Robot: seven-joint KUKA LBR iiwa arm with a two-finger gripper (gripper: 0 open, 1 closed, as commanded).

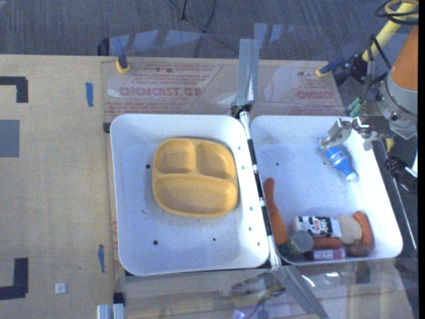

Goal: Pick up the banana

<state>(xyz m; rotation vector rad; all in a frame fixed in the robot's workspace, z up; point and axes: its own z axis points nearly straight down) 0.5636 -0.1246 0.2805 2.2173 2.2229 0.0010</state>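
Two white bins: the left bin [129, 244] holds one yellow tray [195, 177]. The gripper [345, 133] hangs over the right bin [299, 145] beside one blue bottle [340, 159]; I cannot tell its state

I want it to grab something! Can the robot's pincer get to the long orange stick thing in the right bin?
Probably, though awkwardly. The long orange stick lies uncovered along most of its length, but tight against the left wall of its white bin, and the pincer hovers at the bin's far corner.
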